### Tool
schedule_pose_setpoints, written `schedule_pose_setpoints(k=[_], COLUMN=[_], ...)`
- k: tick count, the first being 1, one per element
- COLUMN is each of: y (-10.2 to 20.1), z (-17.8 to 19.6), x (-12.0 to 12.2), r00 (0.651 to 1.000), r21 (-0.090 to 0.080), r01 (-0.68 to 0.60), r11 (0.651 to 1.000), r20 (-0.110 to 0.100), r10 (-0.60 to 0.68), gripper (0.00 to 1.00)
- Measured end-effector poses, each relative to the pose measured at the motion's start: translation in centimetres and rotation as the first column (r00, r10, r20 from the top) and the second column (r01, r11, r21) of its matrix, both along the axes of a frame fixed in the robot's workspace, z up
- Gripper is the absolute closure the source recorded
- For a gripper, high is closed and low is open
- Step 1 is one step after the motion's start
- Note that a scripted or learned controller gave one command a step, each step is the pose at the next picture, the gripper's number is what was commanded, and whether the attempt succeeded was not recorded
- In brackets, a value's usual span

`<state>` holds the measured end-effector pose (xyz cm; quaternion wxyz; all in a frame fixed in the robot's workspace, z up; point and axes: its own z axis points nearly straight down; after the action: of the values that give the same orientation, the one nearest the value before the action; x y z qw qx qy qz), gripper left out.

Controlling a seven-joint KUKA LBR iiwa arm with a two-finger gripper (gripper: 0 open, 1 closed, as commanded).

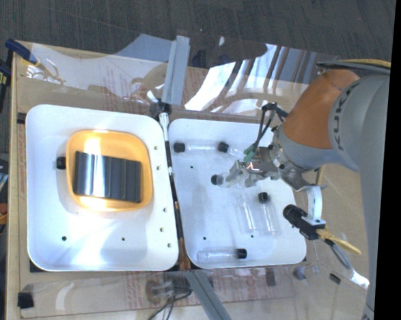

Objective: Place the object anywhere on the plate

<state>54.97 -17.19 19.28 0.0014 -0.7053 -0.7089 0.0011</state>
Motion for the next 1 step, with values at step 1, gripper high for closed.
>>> schedule_pose_setpoints(k=[1], y=[2.59], z=[2.49], x=[0.93], r00=[0.981], r21=[-0.001], r01=[-0.195], r11=[0.981], r20=[0.003], r10=[0.195], gripper=[1.0])
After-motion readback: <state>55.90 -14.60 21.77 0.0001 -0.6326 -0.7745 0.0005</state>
